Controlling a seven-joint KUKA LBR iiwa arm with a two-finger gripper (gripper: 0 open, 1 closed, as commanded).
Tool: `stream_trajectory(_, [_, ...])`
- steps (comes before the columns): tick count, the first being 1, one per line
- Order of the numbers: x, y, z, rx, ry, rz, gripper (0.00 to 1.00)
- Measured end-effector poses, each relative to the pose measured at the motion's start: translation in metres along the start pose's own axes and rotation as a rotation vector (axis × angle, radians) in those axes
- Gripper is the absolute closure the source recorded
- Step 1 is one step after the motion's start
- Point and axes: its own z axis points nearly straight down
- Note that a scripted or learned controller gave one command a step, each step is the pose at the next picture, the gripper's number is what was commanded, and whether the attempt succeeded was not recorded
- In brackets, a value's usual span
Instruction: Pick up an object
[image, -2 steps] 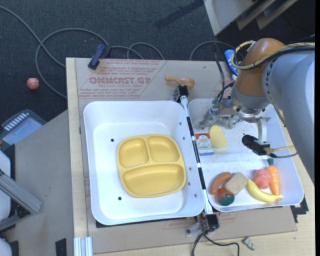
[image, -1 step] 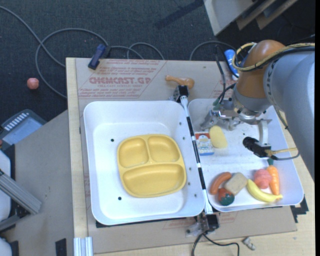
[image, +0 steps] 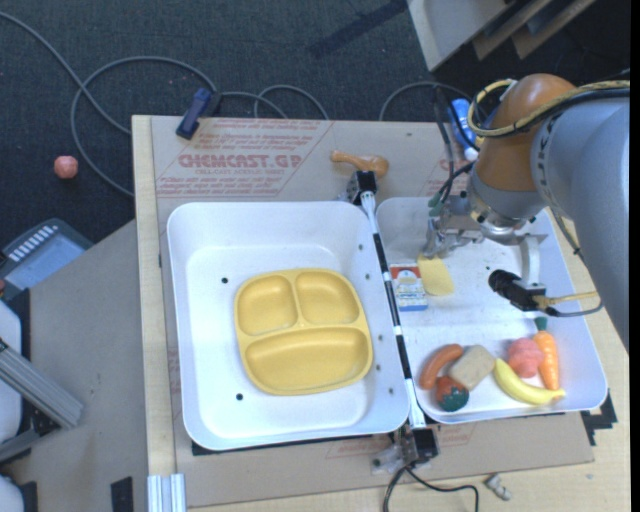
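Pincer (image: 437, 250) sat low in the right bin (image: 592, 372), directly above a pale yellow block (image: 436, 278); finger spacing could not be told. Small carton (image: 405, 288) lay just left of the block. Banana (image: 524, 386), carrot (image: 548, 359) and sausage (image: 441, 364) were grouped near the front edge. Yellow divided plate (image: 300, 329) occupied the left bin (image: 190, 300).

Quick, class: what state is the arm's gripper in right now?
Gripper: down in the right bin, just above the yellow cheese piece; open or closed cannot be told.
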Motion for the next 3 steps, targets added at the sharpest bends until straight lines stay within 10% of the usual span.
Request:
stream_trajectory(1, [0.0,0.0,0.0,0.0,0.0,0.0,0.0])
stream_trajectory(2, [-0.001,0.0,0.011,0.002,0.0,0.0,0.0])
stream_trajectory(3, [-0.001,0.001,0.0,-0.001,0.0,0.0,1.0])
